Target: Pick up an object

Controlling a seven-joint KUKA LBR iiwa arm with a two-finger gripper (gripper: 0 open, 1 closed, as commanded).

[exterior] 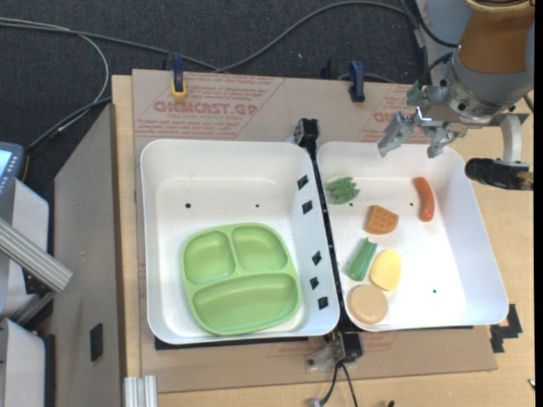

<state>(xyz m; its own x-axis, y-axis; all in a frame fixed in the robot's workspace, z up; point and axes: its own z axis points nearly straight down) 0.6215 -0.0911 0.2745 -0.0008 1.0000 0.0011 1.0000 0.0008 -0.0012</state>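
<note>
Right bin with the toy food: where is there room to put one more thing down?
Bare floor lies in the right white bin right of the yellow piece, below the orange sausage. Crowded near the divider: green leafy piece, waffle.

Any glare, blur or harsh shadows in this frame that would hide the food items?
Camera view: even, soft lighting, only faint shadows; right bin items stay sharp, including the sausage and green plate; the claw looks slightly soft; the white bins are bright but not blown out.

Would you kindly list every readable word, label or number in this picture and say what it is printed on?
"CHEMCAST GP", red print on the brown board behind the left bin; letters faint, so the reading is uncertain.
Red print on the board behind the right bin, partly hidden by the gripper: unreadable.
</note>
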